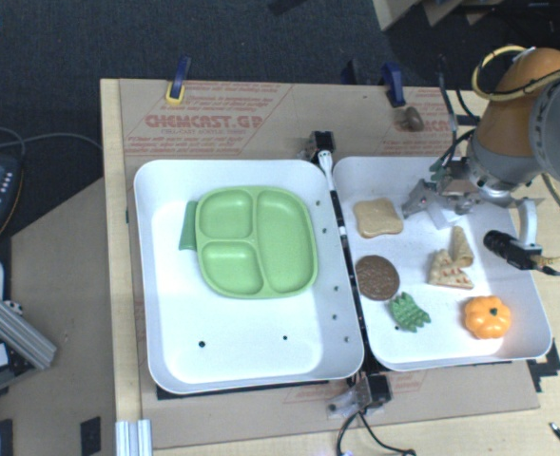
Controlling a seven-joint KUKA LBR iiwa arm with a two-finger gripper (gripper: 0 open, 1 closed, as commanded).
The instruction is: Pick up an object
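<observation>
Gripper [448,198] hangs over the right bin's [531,342] rear area, fingers spread, nothing between them. Toast slice [377,218] lies just left; pumpkin [487,317] sits near the front corner.

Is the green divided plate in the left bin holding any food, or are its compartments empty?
Empty. The green divided plate lies flat in the left bin, and all three of its compartments show bare green bottoms.

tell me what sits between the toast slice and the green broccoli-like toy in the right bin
The round brown patty lies between the toast slice and the green toy, apart from both, in the camera view.
</observation>
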